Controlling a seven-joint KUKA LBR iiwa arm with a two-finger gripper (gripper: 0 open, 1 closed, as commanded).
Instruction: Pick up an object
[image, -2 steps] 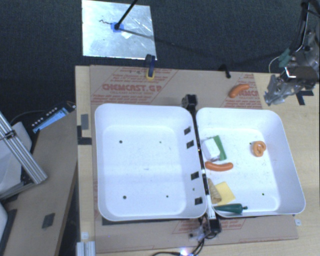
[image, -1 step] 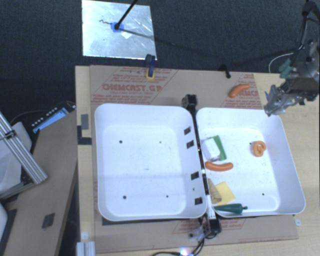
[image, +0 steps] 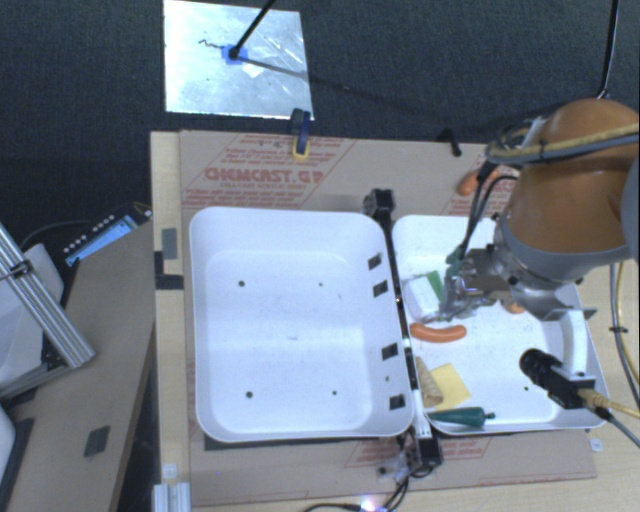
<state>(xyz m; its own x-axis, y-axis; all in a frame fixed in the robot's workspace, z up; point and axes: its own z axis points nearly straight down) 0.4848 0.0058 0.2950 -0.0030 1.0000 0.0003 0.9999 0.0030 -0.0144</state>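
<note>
Just above the orange sausage (image: 438, 332) in the right bin (image: 575, 345) hangs my gripper (image: 462, 291) — whether it is released or clenched I cannot tell. That sausage looks light, smooth and probably slippery, perhaps a little soft — I would pinch it across its middle, not its tapered ends.
</note>
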